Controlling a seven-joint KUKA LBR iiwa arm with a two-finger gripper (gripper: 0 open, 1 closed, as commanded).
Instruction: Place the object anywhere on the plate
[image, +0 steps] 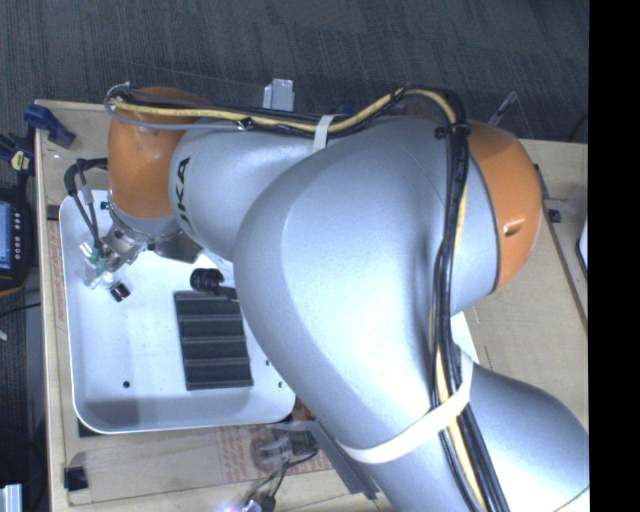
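Gripper (103, 262) sits over the upper-left corner of the left bin (110, 400), close to the wall. Can't tell its state: the tip is small and cluttered. A small dark object (120, 291) lies on the bin floor just below the tip; can't tell if they touch. A dark ribbed rectangular plate (213, 340) lies flat mid-bin, well right of the object. A black lump (207, 281) sits just above the plate's top edge. The grey arm (350, 290) covers the right side.

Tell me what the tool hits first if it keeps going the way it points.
Probably the bin floor by its left wall: the tool points down and left there. A small dark piece lies just beside that line; depth is unclear.
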